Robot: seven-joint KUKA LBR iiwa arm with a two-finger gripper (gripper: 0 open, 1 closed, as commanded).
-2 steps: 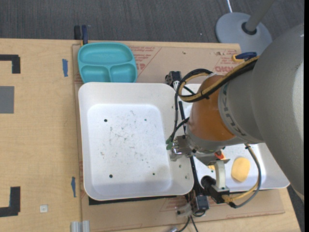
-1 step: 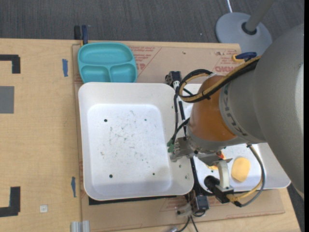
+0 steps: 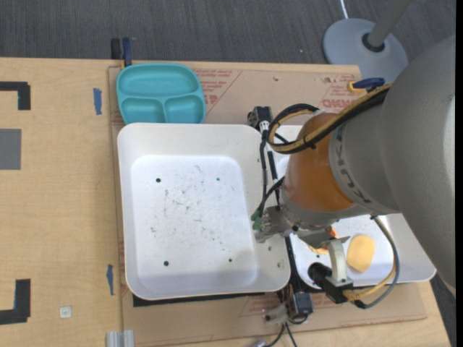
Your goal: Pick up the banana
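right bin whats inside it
A rounded yellow bit, probably the banana, lies in the right bin. The arm covers most of the bin, so the rest of the banana and anything else in there is hidden.

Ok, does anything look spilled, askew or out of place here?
Nothing spilled or damaged. The left bin has dark specks scattered over its floor, likely scuffs or dirt. A teal divided tray sits on the bench behind it, outside both bins. The banana lies in the right bin.
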